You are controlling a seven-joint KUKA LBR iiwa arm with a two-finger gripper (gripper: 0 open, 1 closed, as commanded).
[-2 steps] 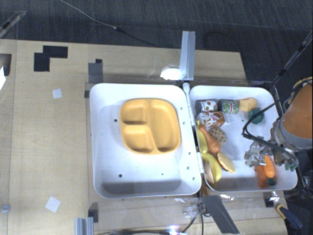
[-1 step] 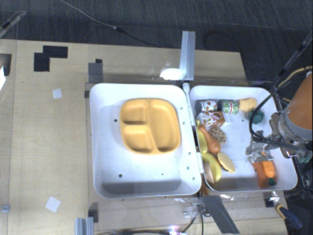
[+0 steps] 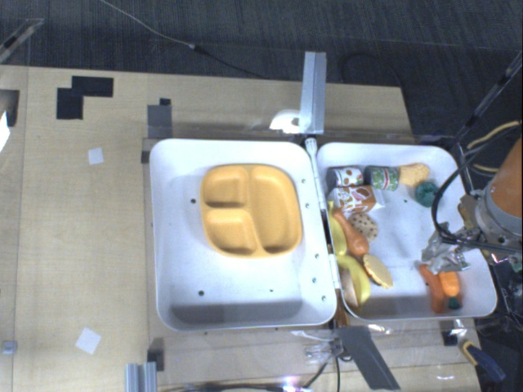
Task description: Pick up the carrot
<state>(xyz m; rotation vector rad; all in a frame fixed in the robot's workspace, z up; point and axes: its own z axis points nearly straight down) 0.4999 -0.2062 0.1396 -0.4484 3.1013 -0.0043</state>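
Observation:
The carrot [image 3: 441,289], orange with a green tip at its lower end, lies in the front right corner of the right bin [image 3: 409,307]. My gripper [image 3: 445,258] hangs just above the carrot's upper end, at the end of the grey arm that comes in from the right. Its metal tips sit very close to the carrot. Whether they touch it is unclear from this angle.
Along the right bin's left wall lie a banana [image 3: 350,269], an orange-brown elongated item [image 3: 353,235], a cookie [image 3: 365,226] and a bread slice [image 3: 377,270]. Cans [image 3: 381,177] and a teal item [image 3: 426,192] sit at its back. A yellow divided plate [image 3: 249,209] rests in the left bin.

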